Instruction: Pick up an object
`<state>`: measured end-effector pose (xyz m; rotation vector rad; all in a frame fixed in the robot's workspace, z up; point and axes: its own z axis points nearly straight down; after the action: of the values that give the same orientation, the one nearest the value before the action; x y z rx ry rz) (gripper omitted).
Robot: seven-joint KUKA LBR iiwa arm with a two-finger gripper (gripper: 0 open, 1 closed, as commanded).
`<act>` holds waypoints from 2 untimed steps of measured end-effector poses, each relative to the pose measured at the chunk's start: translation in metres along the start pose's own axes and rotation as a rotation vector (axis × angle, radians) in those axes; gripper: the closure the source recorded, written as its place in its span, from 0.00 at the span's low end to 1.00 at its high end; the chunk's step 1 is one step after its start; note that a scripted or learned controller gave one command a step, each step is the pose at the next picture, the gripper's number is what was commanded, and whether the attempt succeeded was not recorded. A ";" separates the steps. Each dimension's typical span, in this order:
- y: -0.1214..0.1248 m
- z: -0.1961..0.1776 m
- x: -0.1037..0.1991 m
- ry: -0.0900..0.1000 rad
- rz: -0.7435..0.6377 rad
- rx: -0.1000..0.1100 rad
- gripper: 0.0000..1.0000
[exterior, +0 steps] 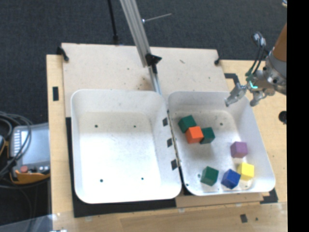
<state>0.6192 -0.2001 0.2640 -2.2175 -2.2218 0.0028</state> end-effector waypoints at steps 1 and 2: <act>0.001 -0.003 0.000 -0.003 -0.002 -0.004 0.00; 0.004 0.045 -0.010 -0.003 0.003 0.000 0.00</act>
<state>0.6228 -0.2106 0.2192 -2.2218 -2.2202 0.0064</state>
